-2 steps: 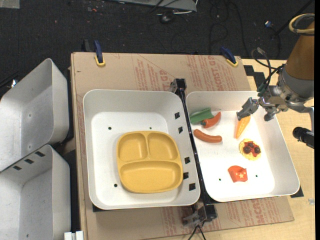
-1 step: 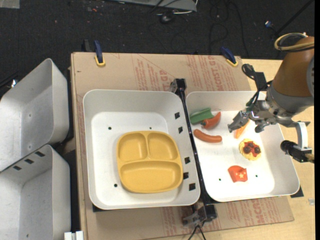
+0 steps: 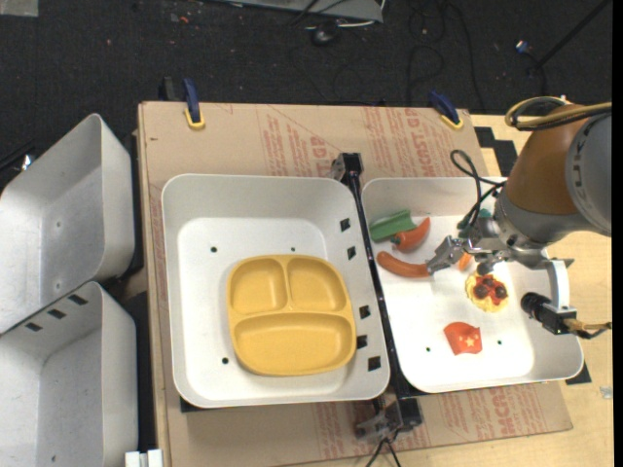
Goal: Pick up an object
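Camera: your single fixed view, above the bench point(image 3: 292, 125).
Facing: down, slanted.
Coverage: both bins point(image 3: 185, 261), arm point(image 3: 560, 178) entering right.

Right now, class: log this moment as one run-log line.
arm: over right bin | gripper: beside sausage | yellow tray: left bin

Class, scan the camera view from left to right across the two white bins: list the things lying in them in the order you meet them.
yellow divided plate → green piece → orange sausage-shaped piece → red piece with a yellow star → small pizza-like toy
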Controlling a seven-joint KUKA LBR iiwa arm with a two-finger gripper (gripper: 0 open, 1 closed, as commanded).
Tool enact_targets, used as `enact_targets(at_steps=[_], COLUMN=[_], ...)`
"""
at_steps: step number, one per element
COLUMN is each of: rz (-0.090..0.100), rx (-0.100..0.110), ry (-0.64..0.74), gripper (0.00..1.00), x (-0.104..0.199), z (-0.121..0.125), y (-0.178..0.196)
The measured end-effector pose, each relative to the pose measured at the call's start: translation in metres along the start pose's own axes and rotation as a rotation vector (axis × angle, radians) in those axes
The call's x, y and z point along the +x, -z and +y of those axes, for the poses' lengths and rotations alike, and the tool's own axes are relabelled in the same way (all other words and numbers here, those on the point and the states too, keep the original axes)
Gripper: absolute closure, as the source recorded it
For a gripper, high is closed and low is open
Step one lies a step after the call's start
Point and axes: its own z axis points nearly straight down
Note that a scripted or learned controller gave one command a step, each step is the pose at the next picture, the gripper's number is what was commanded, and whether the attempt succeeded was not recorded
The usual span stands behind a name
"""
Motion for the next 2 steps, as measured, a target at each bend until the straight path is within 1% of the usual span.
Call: enact_targets(at_steps=[1, 2], rz=[-0.005, -0.006], rx=[-0.021, -0.02], ry=[-0.002, -0.001], gripper=[0.0, 1.0], x=[-0.0015, -0.0013], z=[0.0053, 0.0048], y=[-0.0127, -0.0033])
